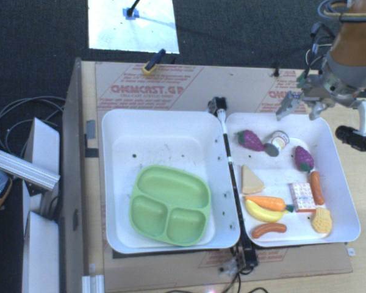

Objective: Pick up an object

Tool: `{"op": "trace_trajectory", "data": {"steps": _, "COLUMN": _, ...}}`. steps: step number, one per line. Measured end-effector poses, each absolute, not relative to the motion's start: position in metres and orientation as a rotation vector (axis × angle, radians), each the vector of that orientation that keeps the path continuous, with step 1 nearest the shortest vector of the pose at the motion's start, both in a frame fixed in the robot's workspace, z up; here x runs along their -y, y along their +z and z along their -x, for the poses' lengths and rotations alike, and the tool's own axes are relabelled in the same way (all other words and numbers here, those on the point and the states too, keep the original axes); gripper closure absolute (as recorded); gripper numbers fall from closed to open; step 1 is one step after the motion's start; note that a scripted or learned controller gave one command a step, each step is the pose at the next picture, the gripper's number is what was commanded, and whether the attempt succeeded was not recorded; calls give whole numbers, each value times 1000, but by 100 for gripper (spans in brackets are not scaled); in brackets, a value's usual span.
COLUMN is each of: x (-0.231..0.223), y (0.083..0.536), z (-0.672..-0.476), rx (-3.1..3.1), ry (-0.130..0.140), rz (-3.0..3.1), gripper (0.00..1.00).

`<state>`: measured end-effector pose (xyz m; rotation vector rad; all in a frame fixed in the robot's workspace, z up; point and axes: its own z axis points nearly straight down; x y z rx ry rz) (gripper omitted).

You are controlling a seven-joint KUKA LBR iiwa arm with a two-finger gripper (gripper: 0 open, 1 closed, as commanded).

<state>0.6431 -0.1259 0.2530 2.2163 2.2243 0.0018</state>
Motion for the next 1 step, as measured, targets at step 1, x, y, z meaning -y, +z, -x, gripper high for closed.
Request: {"op": "trace_trajectory", "data": {"steps": 1, "x": 170, "y": 174, "z": -612, "rx": -2222, "ry": -3, "rz": -2220, "gripper": 0}}
